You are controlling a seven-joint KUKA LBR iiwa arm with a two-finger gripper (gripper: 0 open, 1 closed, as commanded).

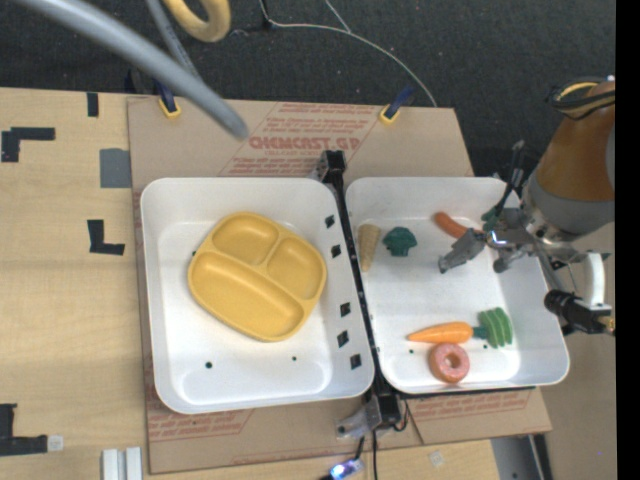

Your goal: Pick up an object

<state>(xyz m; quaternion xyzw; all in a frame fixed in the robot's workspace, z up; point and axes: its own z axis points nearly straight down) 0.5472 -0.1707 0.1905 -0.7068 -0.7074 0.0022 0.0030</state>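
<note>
My gripper [483, 250] hangs over the right bin [425, 373], its two dark fingers spread open with nothing between them. A small orange-red sausage-shaped piece [449, 224] lies just up and left of the fingers. A green broccoli toy [400, 241] and a beige cone [369, 244] lie near the bin's left wall. Toward the front, a carrot [442, 334] with a green top [495, 327] rests beside a pink donut [450, 363].
The left bin [170, 368] holds a yellow divided plate [258, 274]. A black divider with clips [345, 268] runs between the bins. Both bins sit on a cardboard sheet [300, 133]; a grey hose [120, 38] crosses the top left.
</note>
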